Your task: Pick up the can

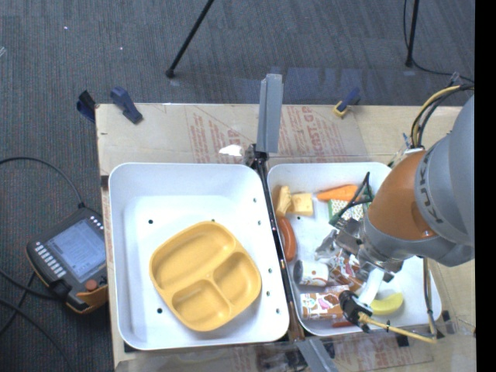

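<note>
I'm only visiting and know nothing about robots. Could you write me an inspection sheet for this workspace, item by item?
Surface: bench bearing a left bin and a right bin, both white.
Job's things: can, apparently lying on its side in the right bin.
Clutter: yellow divided plate in the left bin; carrot, sausage, banana and printed carton in the right bin.
Grippers: tool hangs over the right bin, just right of the can.
Cables: black cable on the floor, left.
Surroundings: handheld controller on the carpet; tripod legs; blue clamp at the bench edge.
</note>
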{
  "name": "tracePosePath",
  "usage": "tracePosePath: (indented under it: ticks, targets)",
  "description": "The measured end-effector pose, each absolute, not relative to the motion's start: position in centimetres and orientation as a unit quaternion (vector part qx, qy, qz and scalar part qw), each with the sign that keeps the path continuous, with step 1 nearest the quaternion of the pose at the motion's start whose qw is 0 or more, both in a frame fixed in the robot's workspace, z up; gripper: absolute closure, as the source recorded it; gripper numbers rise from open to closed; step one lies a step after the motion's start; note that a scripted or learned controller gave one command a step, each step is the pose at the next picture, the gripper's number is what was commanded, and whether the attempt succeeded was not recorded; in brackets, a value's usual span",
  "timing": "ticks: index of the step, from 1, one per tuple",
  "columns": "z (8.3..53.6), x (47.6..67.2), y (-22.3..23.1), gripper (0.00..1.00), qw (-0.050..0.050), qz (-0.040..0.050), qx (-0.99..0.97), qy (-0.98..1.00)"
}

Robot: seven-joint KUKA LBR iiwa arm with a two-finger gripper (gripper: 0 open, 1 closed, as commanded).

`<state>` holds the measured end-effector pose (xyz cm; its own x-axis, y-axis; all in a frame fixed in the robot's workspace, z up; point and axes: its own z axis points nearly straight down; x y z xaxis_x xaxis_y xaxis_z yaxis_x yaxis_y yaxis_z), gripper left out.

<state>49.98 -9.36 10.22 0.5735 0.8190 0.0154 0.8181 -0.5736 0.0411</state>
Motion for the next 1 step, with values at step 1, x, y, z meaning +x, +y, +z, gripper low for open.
tracePosePath:
  ticks: [1]
  targets:
    - [11.40, 50.13, -9.36, 1.00, 0.014, 0.0181, 0.888, 0.460]
